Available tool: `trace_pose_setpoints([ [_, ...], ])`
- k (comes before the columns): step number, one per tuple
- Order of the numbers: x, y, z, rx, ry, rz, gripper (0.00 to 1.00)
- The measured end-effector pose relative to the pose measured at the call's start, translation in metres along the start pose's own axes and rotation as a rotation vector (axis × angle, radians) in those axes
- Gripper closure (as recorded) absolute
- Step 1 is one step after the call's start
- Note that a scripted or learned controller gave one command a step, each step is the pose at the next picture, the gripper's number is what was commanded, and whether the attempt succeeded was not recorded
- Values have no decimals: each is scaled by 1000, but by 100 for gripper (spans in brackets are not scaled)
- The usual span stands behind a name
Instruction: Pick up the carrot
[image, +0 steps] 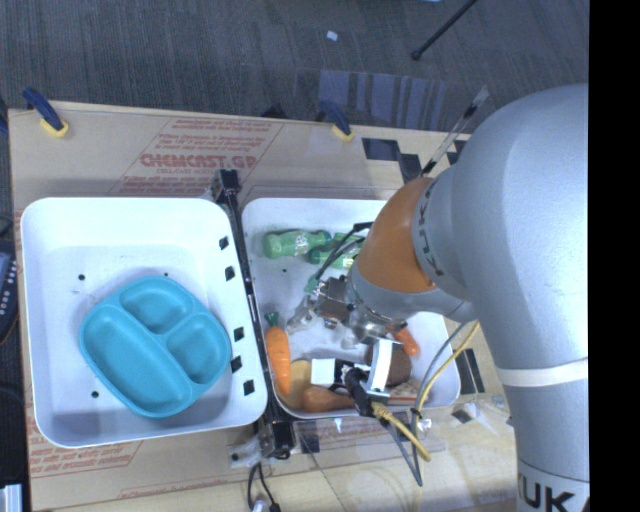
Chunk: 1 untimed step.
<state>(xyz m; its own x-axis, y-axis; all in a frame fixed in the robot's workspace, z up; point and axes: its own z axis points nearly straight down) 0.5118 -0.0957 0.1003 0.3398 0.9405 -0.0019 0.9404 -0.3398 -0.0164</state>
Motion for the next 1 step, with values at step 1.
trace_pose_setpoints([
  [1,53,93,-96,-15,4,43,0],
])
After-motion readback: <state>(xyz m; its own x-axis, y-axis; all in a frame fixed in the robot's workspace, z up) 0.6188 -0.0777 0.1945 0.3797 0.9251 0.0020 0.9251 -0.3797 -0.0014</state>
